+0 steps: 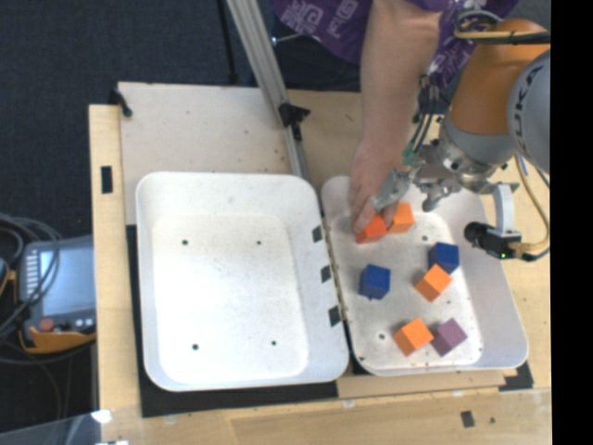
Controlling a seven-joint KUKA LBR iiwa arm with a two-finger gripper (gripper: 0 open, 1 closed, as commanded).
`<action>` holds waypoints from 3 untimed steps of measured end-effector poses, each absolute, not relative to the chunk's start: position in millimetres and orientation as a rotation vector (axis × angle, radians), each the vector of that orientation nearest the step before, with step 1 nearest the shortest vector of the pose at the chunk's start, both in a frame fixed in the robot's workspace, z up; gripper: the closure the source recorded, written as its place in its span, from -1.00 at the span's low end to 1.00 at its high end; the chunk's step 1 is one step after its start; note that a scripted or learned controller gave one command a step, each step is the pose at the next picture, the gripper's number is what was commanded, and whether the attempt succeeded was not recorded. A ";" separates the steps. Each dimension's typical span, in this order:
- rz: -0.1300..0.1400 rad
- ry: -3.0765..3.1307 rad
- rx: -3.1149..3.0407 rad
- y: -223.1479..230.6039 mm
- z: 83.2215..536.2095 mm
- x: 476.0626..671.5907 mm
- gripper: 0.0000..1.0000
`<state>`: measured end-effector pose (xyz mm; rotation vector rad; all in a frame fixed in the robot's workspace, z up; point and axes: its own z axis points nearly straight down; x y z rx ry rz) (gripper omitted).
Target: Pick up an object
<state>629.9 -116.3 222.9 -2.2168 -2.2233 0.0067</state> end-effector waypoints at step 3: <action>-0.004 -2.216 -2.230 -117.2 134.5 634.6 1.00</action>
